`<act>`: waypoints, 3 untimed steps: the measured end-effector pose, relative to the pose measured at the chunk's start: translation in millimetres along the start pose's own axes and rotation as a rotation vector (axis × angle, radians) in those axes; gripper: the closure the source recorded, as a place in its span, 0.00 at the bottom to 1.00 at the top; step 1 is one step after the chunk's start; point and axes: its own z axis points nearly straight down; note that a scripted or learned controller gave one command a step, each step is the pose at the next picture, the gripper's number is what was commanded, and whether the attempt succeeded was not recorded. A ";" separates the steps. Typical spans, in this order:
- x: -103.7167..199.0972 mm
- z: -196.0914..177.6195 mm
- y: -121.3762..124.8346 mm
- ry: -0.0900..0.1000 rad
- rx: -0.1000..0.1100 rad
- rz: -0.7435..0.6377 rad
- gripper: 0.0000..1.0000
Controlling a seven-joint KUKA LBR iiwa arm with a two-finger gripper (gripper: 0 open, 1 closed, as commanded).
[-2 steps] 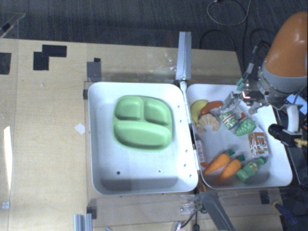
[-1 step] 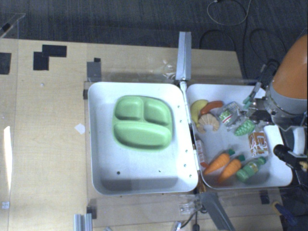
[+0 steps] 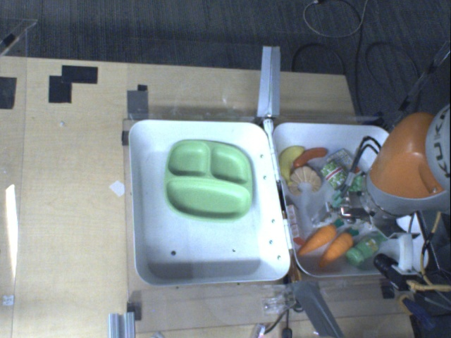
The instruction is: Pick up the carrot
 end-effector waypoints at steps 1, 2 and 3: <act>11.1 -85.9 1.1 -0.001 -0.004 -0.107 0.00; -16.2 41.3 4.4 -0.002 -0.012 -0.282 0.00; -15.3 32.3 7.0 -0.002 -0.017 -0.283 1.00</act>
